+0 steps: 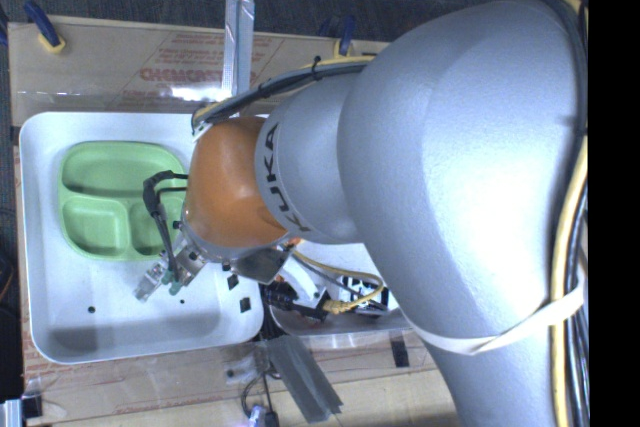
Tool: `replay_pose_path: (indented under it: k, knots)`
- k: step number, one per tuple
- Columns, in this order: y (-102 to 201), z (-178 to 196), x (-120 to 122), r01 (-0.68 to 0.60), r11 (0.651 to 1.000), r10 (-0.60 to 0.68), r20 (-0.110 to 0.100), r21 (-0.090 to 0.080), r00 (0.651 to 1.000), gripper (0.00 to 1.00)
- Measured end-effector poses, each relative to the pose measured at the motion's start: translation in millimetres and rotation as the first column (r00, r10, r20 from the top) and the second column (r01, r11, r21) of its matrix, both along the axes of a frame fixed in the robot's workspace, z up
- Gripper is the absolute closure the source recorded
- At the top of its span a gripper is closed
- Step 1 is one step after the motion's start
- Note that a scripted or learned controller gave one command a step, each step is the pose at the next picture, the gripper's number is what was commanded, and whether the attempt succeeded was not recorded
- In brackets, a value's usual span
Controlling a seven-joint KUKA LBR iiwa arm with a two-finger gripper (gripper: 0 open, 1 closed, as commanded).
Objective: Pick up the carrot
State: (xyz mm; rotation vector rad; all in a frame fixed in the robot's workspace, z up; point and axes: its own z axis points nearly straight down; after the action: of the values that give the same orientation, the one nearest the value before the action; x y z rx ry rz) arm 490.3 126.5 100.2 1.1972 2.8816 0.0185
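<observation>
The grey arm came in from 3 o'clock and covered most of the right-hand bin, its orange band hanging over the near edge of the left bin. The jaws sat at the arm's 8 o'clock end, low over the white floor of the left bin, just off the 5 o'clock corner of a pale green divided tray. Whether they were wide or narrow could not be told; they were small and blurred. Where the carrot lay, and how it looked, could not be told either. The tray filled the bin's 10 o'clock part. A blue clamp gripped the tabletop at 11 o'clock.
</observation>
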Motion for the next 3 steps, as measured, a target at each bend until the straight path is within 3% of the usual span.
replay_pose_path:
  k: [1, 2, 3]
  knots:
    - [61, -10, 55, -0.366, 0.93, 0.366, -0.042, -0.011, 0.93, 0.0]
    - [75, -23, 118, -0.41, 0.912, 0.404, -0.209, 0.012, 0.891, 0.0]
    - [-34, 130, 139, -0.043, 0.999, 0.043, -0.029, -0.005, 0.999, 0.0]
